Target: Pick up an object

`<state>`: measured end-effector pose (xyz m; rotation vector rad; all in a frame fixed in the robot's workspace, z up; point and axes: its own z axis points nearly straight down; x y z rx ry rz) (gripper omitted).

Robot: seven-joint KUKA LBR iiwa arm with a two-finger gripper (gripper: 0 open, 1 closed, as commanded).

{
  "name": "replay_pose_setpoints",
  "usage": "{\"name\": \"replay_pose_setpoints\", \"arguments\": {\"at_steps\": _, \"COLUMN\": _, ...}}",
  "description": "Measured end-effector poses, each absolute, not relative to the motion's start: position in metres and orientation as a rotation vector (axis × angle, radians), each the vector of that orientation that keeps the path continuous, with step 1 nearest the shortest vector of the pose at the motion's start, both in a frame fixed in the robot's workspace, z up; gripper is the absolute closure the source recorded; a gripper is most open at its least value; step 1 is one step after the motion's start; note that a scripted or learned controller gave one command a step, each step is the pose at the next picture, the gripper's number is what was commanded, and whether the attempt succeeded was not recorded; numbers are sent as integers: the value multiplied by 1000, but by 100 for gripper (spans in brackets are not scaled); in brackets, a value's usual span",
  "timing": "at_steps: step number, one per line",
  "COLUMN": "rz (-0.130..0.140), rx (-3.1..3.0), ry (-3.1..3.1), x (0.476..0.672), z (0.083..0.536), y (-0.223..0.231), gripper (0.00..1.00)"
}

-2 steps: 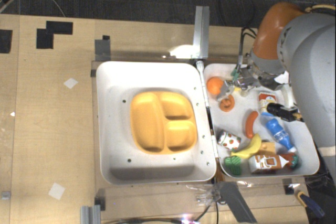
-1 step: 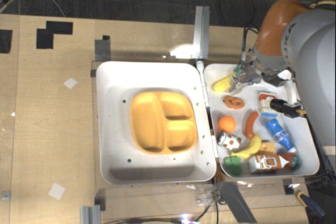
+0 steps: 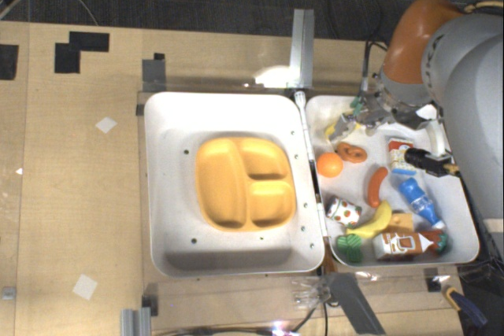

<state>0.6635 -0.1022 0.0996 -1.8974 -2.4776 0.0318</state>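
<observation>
— What am I seeing, from the biggest thing down?

— The left bin (image 3: 161,169) is carrying a yellow divided tray (image 3: 242,182). In the right bin (image 3: 471,236) small toy foods are lying: a blue bottle (image 3: 416,200), a banana (image 3: 373,222), an orange (image 3: 330,164).

— And the gripper (image 3: 356,116)?

— It is hanging over the right bin's far corner. I cannot tell its state.

No legible text, brand, number or sign anywhere in the camera view. The small brown-and-white carton (image 3: 400,245) and the blue plastic bottle with white label (image 3: 416,199) in the right-hand shallow white bin (image 3: 469,248) carry printed patches, all too small and blurred to read.
</observation>
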Motion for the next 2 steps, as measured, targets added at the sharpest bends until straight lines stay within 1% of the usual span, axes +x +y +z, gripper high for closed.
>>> {"name": "replay_pose_setpoints", "arguments": {"at_steps": 1, "rz": 27, "rx": -1892, "ry": -2490, "x": 666, "z": 113, "y": -101, "gripper": 100}}
{"name": "replay_pose_setpoints", "arguments": {"at_steps": 2, "rz": 27, "rx": -1892, "ry": -2491, "x": 666, "z": 113, "y": -101, "gripper": 0}}
